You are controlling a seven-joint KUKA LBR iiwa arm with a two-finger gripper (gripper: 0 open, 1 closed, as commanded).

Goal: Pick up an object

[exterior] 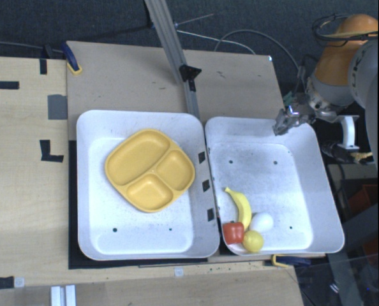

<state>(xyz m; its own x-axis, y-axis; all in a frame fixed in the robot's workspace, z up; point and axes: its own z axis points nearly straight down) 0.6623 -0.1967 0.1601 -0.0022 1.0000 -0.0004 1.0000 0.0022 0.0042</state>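
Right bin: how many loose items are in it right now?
4, clustered at the near edge of the right bin: banana, red item, white ball, yellow ball. Overlap may hide more.

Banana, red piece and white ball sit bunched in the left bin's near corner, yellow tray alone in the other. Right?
Bins swapped. The camera view shows the banana, red piece and white ball in the right bin; the yellow tray sits in the left bin.
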